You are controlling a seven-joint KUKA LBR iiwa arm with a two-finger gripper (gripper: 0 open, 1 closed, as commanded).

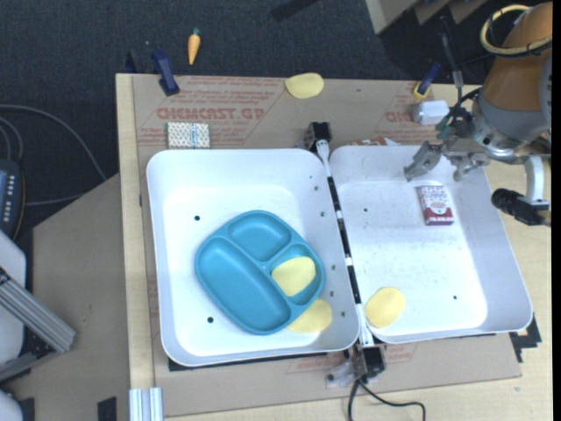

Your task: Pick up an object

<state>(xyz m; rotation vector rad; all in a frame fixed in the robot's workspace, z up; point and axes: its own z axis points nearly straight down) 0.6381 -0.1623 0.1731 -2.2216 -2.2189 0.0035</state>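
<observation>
Two shallow white plastic bins (175, 191) side by side on the cardboard-topped surface (228, 112).
Left one carrying a blue divided plastic plate (241, 266) with a yellow lump (294, 274). Over the right one's far edge, metal two-finger hand (443, 163), spread open, gripping nothing, just above a small red-and-white packet (436, 205).

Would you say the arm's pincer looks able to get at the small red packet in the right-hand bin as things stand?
Probably yes. The pincer hangs just above the red packet, which lies flat and alone on the right bin floor. The nearest thing, a yellow piece at the bin's near corner, is well apart, so nothing blocks the way down.
</observation>
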